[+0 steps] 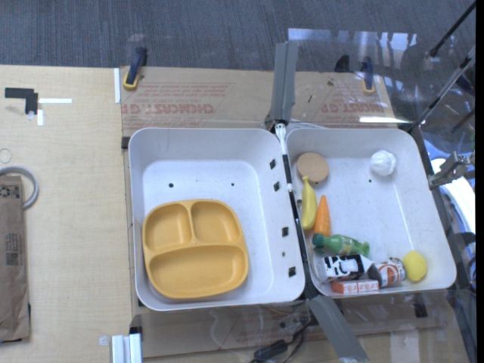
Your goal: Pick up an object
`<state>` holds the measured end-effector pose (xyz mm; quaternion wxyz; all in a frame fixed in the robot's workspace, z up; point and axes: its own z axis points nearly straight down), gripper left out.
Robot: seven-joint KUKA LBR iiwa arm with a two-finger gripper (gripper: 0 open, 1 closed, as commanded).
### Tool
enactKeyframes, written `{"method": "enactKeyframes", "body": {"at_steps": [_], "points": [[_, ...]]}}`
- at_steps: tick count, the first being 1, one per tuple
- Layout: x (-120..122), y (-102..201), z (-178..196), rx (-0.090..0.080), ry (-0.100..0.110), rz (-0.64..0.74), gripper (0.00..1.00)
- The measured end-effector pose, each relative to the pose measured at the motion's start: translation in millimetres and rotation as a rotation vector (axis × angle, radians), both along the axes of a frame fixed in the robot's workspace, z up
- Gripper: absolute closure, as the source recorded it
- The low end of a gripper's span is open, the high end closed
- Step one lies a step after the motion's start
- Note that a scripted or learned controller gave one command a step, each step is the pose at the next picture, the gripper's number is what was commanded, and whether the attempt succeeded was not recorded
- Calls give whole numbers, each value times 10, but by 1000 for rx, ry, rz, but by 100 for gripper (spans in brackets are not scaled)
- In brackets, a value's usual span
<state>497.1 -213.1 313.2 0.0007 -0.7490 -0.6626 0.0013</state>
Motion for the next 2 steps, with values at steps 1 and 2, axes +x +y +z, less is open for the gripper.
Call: {"method": "enactKeyframes", "body": {"at_steps": [1, 2], "points": [[113, 261, 787, -2, -1, -139, 0], [-203, 270, -1411, 1, 1, -20, 0]]}}
